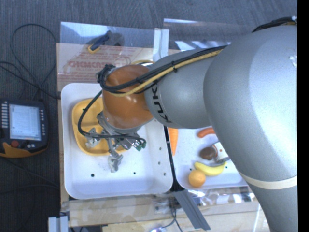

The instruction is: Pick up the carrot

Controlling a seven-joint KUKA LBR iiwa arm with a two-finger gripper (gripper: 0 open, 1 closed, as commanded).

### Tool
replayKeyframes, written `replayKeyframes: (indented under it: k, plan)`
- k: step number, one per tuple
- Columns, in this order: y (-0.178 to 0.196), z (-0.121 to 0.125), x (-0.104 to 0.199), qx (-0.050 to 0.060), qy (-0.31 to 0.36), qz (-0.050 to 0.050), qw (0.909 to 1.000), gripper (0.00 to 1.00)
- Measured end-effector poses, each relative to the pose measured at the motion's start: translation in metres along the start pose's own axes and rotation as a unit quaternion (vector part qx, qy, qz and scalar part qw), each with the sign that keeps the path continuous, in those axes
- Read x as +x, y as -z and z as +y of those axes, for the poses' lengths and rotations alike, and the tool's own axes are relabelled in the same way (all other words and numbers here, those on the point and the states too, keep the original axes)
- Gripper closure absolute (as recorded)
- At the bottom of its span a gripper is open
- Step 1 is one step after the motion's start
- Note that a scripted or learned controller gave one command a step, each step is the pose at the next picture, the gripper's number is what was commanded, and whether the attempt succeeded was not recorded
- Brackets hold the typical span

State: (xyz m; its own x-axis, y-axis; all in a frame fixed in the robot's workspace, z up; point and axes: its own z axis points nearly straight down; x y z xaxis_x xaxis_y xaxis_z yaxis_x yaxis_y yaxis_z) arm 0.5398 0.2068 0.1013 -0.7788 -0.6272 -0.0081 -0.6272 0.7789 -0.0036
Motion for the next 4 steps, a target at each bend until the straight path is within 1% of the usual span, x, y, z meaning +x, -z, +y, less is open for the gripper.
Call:
replayKeyframes:
  k: [1, 2, 3, 4]
  plan:
    - [-0.003, 0.017, 0.032, 0.010, 0.146, -0.017, 0.9891, 0.00]
    - [0.006, 0.017, 0.030, 0.011, 0.144, -0.021, 0.9893, 1.00]
    - [0.038, 0.034, 0.020, -0.002, 0.047, 0.003, 0.9989, 1.00]
    - [0.000, 0.043, 0.021, 0.001, -0.098, 0.001, 0.9952, 1.00]
